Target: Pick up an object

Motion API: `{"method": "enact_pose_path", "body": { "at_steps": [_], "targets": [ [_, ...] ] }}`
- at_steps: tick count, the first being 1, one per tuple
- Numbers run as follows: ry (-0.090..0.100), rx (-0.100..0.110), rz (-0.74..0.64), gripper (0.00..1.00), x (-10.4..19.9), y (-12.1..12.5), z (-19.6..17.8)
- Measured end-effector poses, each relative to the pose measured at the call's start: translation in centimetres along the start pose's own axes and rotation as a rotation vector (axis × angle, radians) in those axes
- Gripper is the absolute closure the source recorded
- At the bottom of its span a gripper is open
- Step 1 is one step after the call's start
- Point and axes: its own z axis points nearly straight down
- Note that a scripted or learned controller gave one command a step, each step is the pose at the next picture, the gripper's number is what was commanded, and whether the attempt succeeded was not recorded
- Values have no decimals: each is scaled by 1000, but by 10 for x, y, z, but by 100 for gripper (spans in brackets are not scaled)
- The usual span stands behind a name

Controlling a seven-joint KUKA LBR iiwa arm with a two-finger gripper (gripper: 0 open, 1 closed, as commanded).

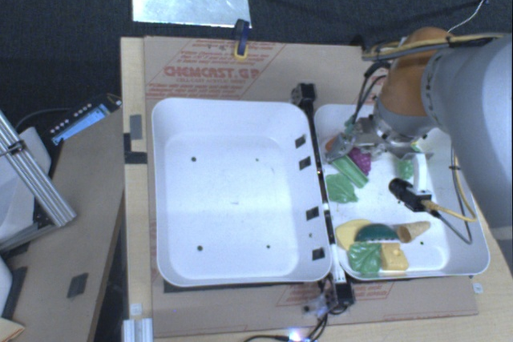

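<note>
Overhead view. The grey arm's gripper (350,142) hangs low at the 11 o'clock corner of the right shallow white plastic bin (469,252), just above a small purple toy (361,161) and a pale green leaf-shaped piece (343,187). Whether the fingers are open or shut cannot be told; nothing shows clearly between them. Other candidates lie toward 6 o'clock: a yellow wedge (393,256), a dark green dome (373,233), a tan cone (414,231). The step appears to be descent-to-grasp; next comes closing on the purple toy, then lifting.

Brown bench (216,64) bears two white bins (232,252).
</note>
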Motion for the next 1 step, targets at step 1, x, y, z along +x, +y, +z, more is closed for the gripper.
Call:
{"method": "enact_pose_path", "body": {
  "at_steps": [1],
  "targets": [
    [-1, -1, 2, 100, -3, 0, -11]
  ]
}}
